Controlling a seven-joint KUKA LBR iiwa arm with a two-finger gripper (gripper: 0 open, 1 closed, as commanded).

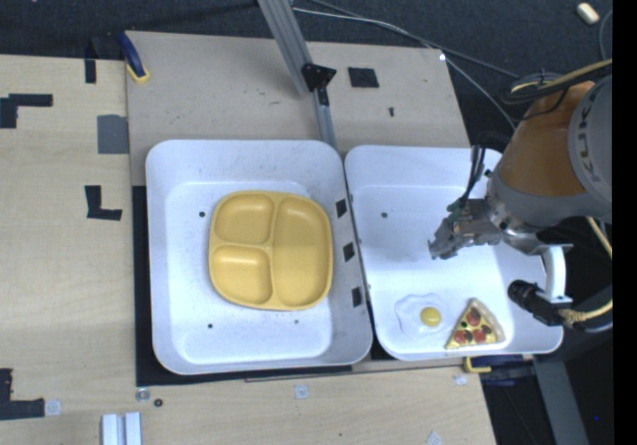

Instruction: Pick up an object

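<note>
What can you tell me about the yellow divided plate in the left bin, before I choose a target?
The yellow divided plate looks like smooth moulded plastic, a rounded square with a raised rim and three compartments: one long one on its right side and two smaller ones stacked on its left. All three hold nothing. It lies flat, face up, slightly rotated, near the middle of the left shallow white bin, resting on the bin floor. Nothing else touches it.

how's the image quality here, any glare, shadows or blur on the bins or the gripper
Camera view: even, soft lighting; the white bins look bright but keep their edges, with only faint shadows under the yellow plate; the gripper is small and slightly soft, so its fingers are hard to make out; the toy egg and pizza slice read clearly.
</note>
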